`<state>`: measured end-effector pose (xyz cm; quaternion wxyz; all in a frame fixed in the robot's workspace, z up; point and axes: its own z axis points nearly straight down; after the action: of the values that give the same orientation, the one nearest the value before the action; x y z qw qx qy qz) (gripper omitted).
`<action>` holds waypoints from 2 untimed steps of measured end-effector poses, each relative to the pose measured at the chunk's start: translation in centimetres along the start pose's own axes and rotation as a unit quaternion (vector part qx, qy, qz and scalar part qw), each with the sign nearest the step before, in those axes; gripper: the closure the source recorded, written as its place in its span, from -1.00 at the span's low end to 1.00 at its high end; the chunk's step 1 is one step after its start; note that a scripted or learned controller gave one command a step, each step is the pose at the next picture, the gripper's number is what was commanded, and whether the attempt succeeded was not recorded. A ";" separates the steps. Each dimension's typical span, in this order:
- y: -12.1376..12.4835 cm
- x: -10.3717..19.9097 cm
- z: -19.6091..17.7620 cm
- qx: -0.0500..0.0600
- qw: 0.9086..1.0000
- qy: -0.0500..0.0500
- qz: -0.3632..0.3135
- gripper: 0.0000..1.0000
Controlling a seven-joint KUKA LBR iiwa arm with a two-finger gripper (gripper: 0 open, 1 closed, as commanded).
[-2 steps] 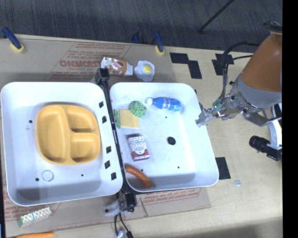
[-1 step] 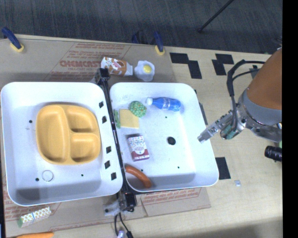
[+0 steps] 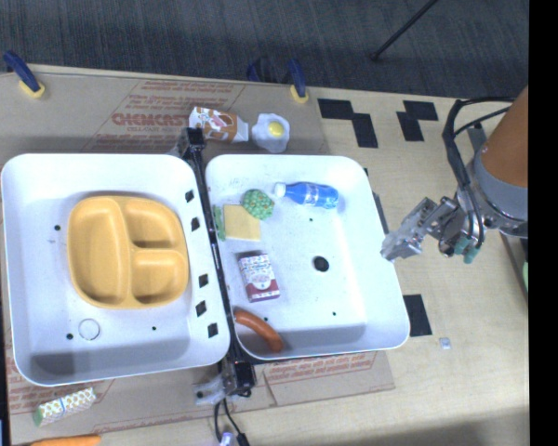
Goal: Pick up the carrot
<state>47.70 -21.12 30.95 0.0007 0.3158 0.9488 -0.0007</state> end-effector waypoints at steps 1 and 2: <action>0.1 0.0 3.9 0.000 0.958 0.001 -0.285 1.00; 0.0 0.0 3.3 0.000 0.889 0.000 -0.458 1.00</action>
<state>47.73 -21.10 27.64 0.0007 -0.1540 0.9881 -0.0007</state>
